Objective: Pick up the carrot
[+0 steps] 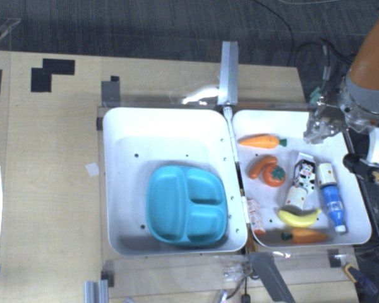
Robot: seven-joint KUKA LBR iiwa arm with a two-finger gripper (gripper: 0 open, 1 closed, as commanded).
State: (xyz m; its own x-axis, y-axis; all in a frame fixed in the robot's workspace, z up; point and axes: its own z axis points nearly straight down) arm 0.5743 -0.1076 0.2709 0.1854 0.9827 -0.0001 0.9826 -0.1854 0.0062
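The carrot (259,141), orange with a green stalk end pointing right, lies flat near the back left corner of the right bin (364,214). My gripper (318,130) hangs over the back right part of that bin, to the right of the carrot and well apart from it. Nothing shows in its grasp. The grey arm with its orange band (374,50) comes in from the upper right.
The right bin also holds a red-orange tomato-like piece (269,170), a small white bottle (300,185), a blue-labelled bottle (330,194), a banana (298,218) and another orange piece (307,236). A blue divided plate (186,204) lies in the left bin (123,137).
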